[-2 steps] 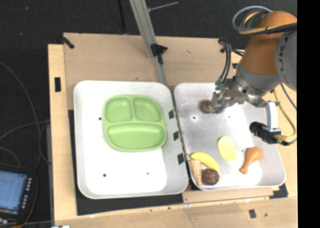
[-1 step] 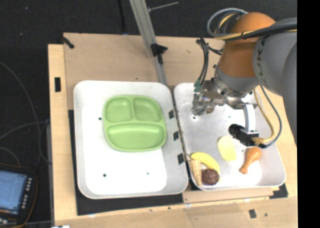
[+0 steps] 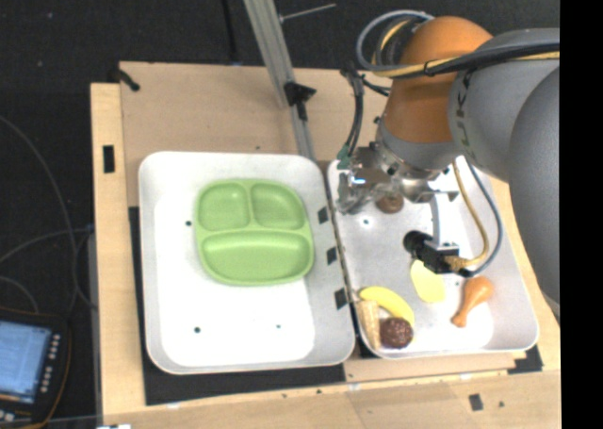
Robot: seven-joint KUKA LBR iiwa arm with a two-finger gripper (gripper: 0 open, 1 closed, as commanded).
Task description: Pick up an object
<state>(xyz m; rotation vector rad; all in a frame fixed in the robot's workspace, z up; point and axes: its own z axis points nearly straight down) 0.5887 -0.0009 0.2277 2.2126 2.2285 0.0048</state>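
Camera view: hand (image 3: pixel 363 193) well above banana (image 3: pixel 386 302)

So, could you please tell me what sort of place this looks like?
Probably a robotics lab test bench, not a kitchen: two shallow white plastic bins sit on a plywood board, toy food such as a small yellow plastic banana lies in one, and a grey-and-orange robot arm reaches in.
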